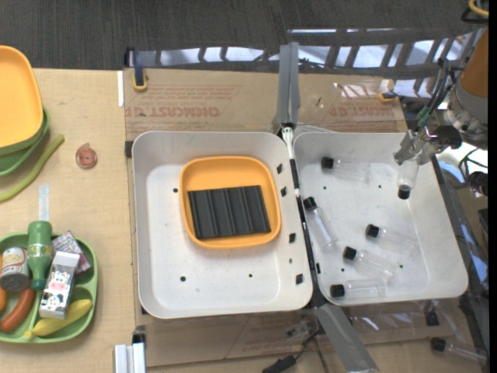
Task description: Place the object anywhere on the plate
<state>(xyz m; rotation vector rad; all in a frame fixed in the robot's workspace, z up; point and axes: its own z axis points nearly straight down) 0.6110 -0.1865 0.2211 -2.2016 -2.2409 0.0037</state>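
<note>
I see my gripper [409, 155] over the right bin [443, 278], pinching a clear vial [404, 179] hanging cap-down; the orange plate [230, 169] sits in the left bin [155, 278].

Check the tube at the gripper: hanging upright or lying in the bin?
Upright. The clear tube hangs vertically from the gripper, black cap down, over the right bin; the other tubes lie flat.

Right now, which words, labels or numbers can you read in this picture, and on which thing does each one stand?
"CHEMCAST": red print on the brown board behind the left bin, upside down and mirrored.
Red print on the board behind the right bin: too blurred to read.
Labels on the can and the small cartons in the green tray: too small to read.
</note>
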